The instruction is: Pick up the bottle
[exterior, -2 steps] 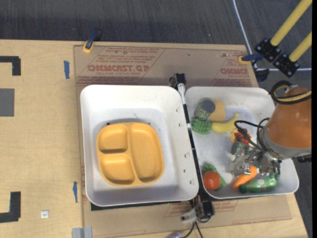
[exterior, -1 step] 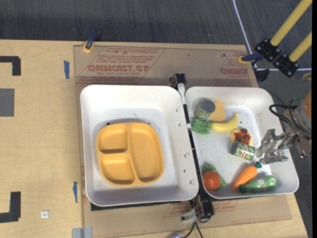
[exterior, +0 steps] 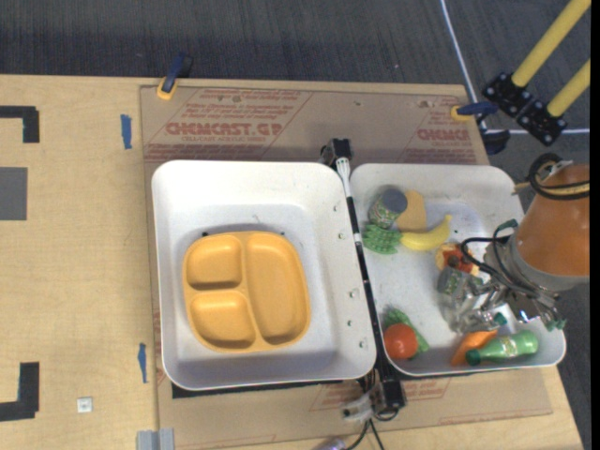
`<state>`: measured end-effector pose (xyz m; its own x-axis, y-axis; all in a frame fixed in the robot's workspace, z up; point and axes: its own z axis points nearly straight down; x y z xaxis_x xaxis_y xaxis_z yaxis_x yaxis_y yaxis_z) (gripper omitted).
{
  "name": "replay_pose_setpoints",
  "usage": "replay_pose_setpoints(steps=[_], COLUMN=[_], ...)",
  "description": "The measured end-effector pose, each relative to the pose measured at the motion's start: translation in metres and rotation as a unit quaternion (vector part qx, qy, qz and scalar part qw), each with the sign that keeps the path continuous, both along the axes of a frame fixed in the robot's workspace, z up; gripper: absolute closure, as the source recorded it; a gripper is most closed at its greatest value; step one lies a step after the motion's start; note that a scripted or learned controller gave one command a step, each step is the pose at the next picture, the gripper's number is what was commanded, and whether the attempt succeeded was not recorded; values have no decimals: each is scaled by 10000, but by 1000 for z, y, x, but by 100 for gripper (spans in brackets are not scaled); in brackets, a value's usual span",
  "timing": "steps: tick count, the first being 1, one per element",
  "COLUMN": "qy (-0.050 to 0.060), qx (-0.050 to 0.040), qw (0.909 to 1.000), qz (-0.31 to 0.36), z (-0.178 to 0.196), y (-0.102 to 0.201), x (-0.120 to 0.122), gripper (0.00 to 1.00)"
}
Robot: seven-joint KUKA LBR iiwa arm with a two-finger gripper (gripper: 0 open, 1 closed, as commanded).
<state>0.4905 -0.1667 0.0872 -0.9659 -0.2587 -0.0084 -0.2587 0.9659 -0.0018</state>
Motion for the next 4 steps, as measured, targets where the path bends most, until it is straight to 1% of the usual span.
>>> replay_pose_setpoints(steps=[1,2,3,4], qy=[5,12,-17,10], qx=[-22,-23,-35,-47], qw=[9891,9434,8942,9066], qz=[1471,3316,4477,4220], z=[0,0,0,0], y=[45,68,54,67], x=[7,49,-5,-8], gripper=[100,100,100,100])
